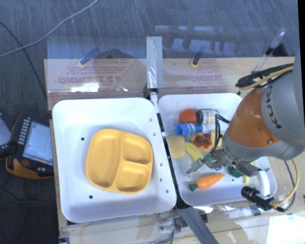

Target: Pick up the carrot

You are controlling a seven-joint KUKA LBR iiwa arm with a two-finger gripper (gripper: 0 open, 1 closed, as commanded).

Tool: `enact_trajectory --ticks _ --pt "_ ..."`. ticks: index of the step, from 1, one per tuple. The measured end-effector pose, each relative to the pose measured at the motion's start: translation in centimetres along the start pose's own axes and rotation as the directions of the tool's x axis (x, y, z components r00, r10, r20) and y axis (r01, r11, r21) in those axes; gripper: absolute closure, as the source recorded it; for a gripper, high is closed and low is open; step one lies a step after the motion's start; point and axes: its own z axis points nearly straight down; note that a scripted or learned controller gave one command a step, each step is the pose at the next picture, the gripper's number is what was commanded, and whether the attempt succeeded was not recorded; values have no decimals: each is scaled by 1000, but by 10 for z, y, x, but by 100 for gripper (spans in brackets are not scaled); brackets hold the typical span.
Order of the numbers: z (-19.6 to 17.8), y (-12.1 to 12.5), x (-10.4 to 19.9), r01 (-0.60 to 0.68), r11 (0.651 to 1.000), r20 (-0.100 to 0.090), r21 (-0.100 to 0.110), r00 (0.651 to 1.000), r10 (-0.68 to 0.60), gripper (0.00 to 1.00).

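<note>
Claw (pixel 202 164) in right white shallow bin (pixel 259 187), fingers spread open, nothing held. 1 orange plastic carrot w/ green top (pixel 208 181) lies just below claw. 1 yellow three-compartment plastic tray (pixel 120 160) well left, in 2nd white bin (pixel 72 149).

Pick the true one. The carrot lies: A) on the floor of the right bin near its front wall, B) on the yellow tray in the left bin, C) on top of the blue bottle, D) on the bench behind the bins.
A: the carrot lies flat on the right bin floor near the front wall, just below the gripper.
</note>
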Motion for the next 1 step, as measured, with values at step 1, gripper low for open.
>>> enact_trajectory --ticks 1 --pt "-18 -5 -8 -216 976 1 13 976 216 0"
